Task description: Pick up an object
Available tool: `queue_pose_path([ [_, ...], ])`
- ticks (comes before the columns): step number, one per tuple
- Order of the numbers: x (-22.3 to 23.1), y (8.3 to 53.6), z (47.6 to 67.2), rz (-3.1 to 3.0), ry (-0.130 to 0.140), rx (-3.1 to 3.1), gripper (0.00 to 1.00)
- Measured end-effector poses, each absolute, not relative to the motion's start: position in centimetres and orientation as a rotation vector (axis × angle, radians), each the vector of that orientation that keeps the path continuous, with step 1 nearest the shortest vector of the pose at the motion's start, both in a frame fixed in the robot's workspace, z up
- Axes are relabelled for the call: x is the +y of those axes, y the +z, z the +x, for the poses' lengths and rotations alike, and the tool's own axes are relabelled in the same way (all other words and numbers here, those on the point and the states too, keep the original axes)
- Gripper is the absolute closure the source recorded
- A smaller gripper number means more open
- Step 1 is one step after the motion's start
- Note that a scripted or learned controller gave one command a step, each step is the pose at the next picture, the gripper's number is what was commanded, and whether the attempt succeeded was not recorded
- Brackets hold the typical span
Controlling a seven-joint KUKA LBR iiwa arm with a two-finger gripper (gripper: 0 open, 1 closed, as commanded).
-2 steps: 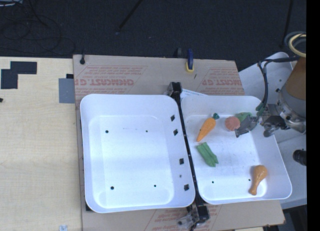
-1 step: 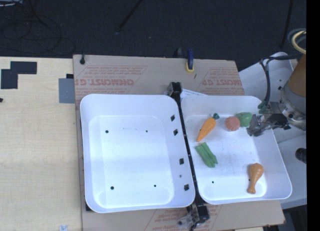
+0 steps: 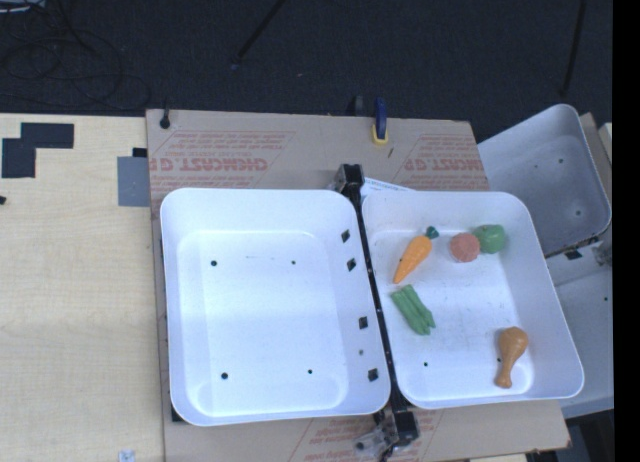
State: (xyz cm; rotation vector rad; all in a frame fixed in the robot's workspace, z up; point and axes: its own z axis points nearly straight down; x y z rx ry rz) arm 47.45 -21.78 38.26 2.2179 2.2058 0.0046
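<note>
Toy food lies in the right bin (image 3: 540,250) — a drumstick (image 3: 510,354) at its near corner, green beans (image 3: 413,309) and carrot (image 3: 413,256) toward the divider, a pink-and-green piece (image 3: 477,243) farthest back.

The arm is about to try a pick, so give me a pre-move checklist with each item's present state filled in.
1. Objects available in the right white bin: ok, five lie there.
2. Orange toy carrot with green top apart from its neighbours: ok.
3. Flat green bean-pod toy apart from the carrot: ok, a small gap shows.
4. Round pink-red toy free of the green leafy toy: not ok, they touch.
5. Tan toy drumstick clear of the bin wall: ok, though near the right wall.
6. Gripper ready and open: cannot tell.
</note>
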Motion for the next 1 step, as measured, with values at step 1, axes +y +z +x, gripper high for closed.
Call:
queue_pose_path([
  [1, -15.53, 38.83, 47.68, 2.216, 0.001, 2.228, 1.0],
])
